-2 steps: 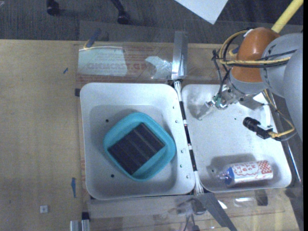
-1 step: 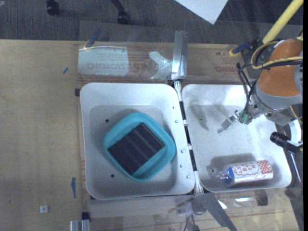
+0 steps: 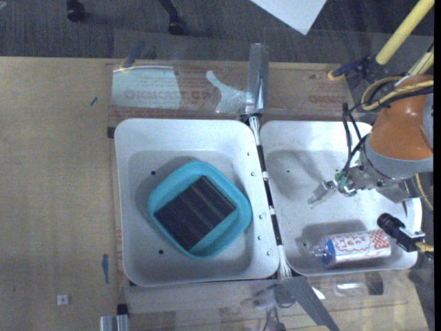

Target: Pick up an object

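A white tube with red print and a clear cap [image 3: 351, 247] lies on its side along the front wall of the right bin [image 3: 296, 140]. In the left bin [image 3: 131, 150] sits a teal square dish [image 3: 238, 209] with a ribbed black block [image 3: 193, 212] resting in it. My gripper [image 3: 322, 192] hangs over the middle of the right bin, pointing left, with nothing seen in it. It is above and a little left of the tube, apart from it.
The grey arm with its orange band [image 3: 403, 133] comes in over the right bin's right side. A metal divider post [image 3: 256, 81] stands behind the seam between the bins. Wooden bench surface surrounds both bins.
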`<state>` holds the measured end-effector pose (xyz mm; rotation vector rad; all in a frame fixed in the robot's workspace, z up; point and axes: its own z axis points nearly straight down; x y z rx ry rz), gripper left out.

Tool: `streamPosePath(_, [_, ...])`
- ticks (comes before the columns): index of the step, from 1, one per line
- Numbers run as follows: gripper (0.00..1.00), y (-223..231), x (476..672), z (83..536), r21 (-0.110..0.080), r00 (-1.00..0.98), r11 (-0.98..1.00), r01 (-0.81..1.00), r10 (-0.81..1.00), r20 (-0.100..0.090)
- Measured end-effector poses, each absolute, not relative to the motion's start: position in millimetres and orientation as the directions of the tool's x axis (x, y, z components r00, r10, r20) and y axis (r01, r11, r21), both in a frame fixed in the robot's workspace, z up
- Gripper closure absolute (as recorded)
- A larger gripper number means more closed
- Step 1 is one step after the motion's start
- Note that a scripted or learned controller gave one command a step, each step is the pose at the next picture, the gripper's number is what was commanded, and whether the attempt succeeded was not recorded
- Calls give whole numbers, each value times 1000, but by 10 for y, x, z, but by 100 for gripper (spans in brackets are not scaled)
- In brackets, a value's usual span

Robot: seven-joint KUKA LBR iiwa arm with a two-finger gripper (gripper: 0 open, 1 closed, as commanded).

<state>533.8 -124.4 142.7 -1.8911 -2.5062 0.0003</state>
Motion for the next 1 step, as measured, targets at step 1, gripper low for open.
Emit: streamPosePath(1, [0, -1414, 4891, 1271, 0, -413, 413, 911, 911, 1])
